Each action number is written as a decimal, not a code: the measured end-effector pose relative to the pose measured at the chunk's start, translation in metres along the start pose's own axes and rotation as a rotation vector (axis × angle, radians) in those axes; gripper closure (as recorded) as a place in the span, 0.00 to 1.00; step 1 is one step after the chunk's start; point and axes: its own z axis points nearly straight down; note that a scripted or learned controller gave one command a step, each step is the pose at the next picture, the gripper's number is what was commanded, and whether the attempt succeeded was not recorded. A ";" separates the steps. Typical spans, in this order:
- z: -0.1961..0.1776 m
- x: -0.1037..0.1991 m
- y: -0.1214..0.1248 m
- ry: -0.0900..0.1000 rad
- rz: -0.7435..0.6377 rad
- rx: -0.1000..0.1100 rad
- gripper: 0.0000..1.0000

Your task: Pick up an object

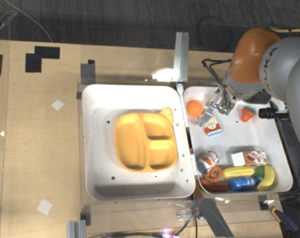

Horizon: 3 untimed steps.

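Pale wooden counter (40,148) carries two shallow white bins side by side, with dark floor beyond its far edge. In the left bin (95,133) lies a yellow plastic divided tray (145,140), broad and flat, taking up most of the floor. The right bin (278,148) holds the small things: an orange ball (194,108) at its far left, a small white-and-red carton (212,128) just beside it, an orange-red cone-like piece (247,115) further right, and along the near wall a crowded row including a yellow banana-shaped toy (246,172), a blue bottle-like toy (241,183) and a red-and-white packet (255,157). The gripper (216,108) hangs low over the far part of this bin, between ball and carton; whether it is spread or pressed together I cannot tell, and nothing shows pinched in it. The carton looks the likeliest target: light, stiff, flat-sided, best taken across its narrow faces. The ball would probably roll away.
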 end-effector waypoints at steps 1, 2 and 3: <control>-0.015 -0.003 0.004 -0.015 -0.006 -0.008 1.00; -0.013 -0.001 0.003 -0.008 -0.007 -0.005 0.00; 0.006 0.013 -0.019 -0.007 0.454 -0.008 0.00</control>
